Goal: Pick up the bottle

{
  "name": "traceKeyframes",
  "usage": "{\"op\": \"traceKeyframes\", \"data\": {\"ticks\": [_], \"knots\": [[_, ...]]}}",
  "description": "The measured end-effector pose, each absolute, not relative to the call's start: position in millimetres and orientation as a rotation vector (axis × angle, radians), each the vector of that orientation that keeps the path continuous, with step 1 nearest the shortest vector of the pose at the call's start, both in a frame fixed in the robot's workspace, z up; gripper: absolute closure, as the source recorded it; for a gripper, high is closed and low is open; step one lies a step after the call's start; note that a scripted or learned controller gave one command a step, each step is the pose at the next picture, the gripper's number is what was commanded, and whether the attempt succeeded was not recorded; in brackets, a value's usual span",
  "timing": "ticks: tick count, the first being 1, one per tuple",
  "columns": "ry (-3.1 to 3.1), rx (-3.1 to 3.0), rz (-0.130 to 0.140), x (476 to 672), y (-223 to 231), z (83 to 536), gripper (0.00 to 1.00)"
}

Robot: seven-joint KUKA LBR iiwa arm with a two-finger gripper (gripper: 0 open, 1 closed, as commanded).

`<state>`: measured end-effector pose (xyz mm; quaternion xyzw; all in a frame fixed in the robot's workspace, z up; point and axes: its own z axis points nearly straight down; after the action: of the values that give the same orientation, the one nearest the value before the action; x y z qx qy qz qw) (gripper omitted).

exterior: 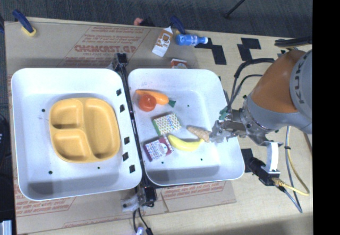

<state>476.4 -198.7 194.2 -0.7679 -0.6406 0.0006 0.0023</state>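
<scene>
The bottle (pixel 189 40), blue and lying on its side, was seen on the worktop (pixel 249 59) beyond the far rim of the right bin (pixel 175 167), outside both bins and well apart from the arm. Taken from the near side, a small printed packet (pixel 158 149) and a yellow banana (pixel 185 144) were found in the right bin, with a tan cone-shaped piece (pixel 198 132) touching the banana's far end and a patterned card (pixel 166 123) just beside them; farther back, an orange carrot-like toy (pixel 151 98) was lying. In the left bin (pixel 32 122) a yellow divided tray (pixel 85 128) was resting. The gripper (pixel 220 132) was positioned low at the right bin's right wall, close to the cone piece; whether it was spread or closed could not be told, and nothing could be confirmed as held. The step in hand was judged to be the approach, not yet directed at the target. For the next move, the gripper would need to be lifted clear of the bin, carried over its far rim, and lowered across the bottle's narrow width. A small carton (pixel 162 42) lay just beside the bottle and would need to be avoided.
</scene>
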Motion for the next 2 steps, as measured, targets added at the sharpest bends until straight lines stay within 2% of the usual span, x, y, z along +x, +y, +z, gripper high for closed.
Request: {"op": "traceKeyframes", "data": {"ticks": [2], "knots": [[-1.704,-2.638,0.003,476.3,-203.4,192.3,1.00]]}}
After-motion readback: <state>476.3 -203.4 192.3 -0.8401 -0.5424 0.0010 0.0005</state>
